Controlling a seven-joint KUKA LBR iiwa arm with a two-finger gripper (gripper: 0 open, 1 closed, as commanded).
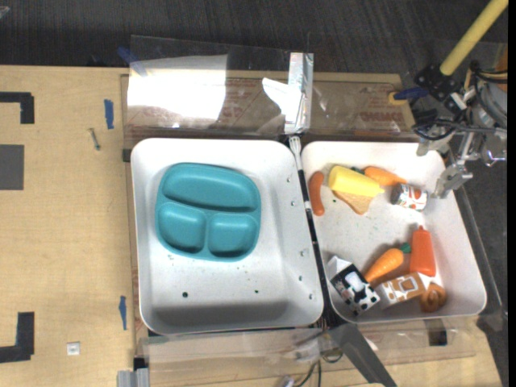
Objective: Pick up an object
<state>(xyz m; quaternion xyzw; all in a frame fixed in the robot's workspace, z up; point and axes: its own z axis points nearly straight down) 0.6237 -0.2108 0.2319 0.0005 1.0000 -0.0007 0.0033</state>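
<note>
The right bin [472, 240] holds several toy foods. Among them are a yellow cheese wedge [355, 185], a red sausage [316, 192], a carrot [380, 175] and a small can [409, 197] near the back. An orange bottle [422, 252], a second carrot [385, 262], a black-and-white cow toy [353, 286], a small carton [401, 287] and a brown ring [433, 297] lie toward the front. My gripper [446, 172] hangs over the bin's back right corner, right of the can and apart from every toy.
In the left bin [153, 297] lies a teal divided plate [209, 210]. A clear plastic sheet [210, 95] and a taped upright divider [298, 91] stand behind the bins. At the top right a yellow rod [477, 27] slants above the arm's cables [451, 95].
</note>
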